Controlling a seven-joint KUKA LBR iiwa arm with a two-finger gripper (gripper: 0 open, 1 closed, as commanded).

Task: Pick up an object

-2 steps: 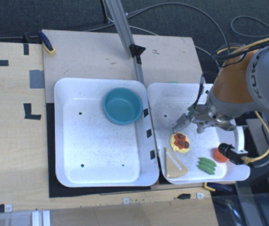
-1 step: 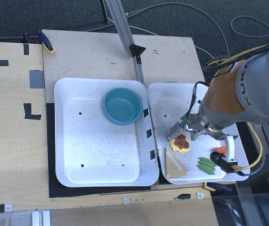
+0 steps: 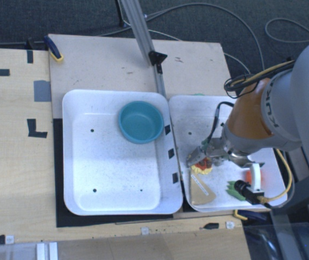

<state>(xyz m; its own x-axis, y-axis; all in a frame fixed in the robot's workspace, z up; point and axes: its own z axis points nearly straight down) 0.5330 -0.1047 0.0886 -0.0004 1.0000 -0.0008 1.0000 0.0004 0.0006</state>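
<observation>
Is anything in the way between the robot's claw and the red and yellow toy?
Nothing visible is. The gripper is right above the red and yellow toy in the right bin. A tan wedge lies just below the toy, off to the side.

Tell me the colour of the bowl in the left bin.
The bowl is teal blue, plain with no pattern, seen clearly in the camera view.

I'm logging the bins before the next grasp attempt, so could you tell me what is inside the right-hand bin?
In the right bin: a red-and-yellow object below the gripper, a tan wedge, a green piece and an orange-and-white item. The arm covers the bin's far right.
</observation>
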